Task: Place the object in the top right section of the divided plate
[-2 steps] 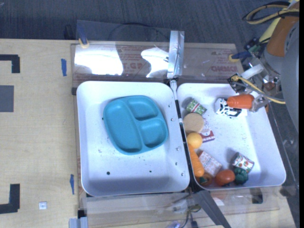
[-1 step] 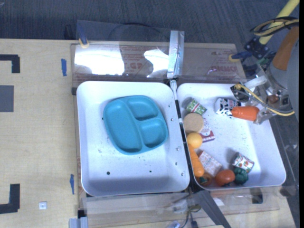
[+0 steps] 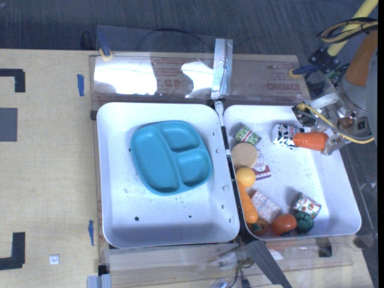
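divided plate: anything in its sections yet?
Empty. The blue divided plate in the left bin shows bare blue in all three sections. The toy carrot is over the right bin, by the gripper.

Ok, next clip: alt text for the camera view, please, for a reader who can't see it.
A grey robot arm's gripper reaches from the right, with an orange toy carrot at its fingers above the right bin of small toy foods. In the left bin lies a blue divided plate, nothing in its sections.
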